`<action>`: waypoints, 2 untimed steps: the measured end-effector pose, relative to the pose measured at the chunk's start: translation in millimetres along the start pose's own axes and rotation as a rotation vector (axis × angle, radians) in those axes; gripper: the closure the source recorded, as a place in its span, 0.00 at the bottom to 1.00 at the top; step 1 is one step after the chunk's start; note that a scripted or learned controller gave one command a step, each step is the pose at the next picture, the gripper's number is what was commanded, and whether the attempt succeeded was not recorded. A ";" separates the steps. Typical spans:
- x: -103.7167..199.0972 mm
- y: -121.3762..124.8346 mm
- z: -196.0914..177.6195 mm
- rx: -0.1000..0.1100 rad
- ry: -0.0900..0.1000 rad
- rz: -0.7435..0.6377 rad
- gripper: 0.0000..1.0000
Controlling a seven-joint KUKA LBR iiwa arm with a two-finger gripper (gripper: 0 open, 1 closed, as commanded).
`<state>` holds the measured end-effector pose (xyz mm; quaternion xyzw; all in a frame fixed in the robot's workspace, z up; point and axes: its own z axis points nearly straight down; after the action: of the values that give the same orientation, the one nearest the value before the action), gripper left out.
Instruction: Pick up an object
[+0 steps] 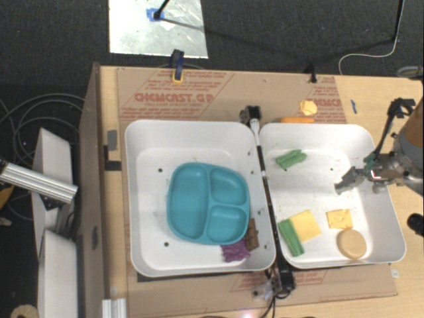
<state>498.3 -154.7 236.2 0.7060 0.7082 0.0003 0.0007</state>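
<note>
Right now the gripper (346, 184) hangs over the right bin (371, 138) with nothing visible between its fingers; whether they are spread or closed, I cannot tell. Below the fingers lie the likeliest targets, an orange cracker (340, 218) and a round cookie (352, 244), apparently loose and apart enough to take singly, so it seems poised to descend.

Arm in from right edge, gripper (346, 183) low, pointing left, nothing betw fingers.
</note>
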 end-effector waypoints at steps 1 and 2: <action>-17.9 95.4 121.7 -0.001 -0.001 -0.004 0.00; 78.5 138.5 153.4 -0.002 0.005 -0.011 0.00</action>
<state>636.7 -75.9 83.0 0.7023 0.7119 0.0028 -0.0002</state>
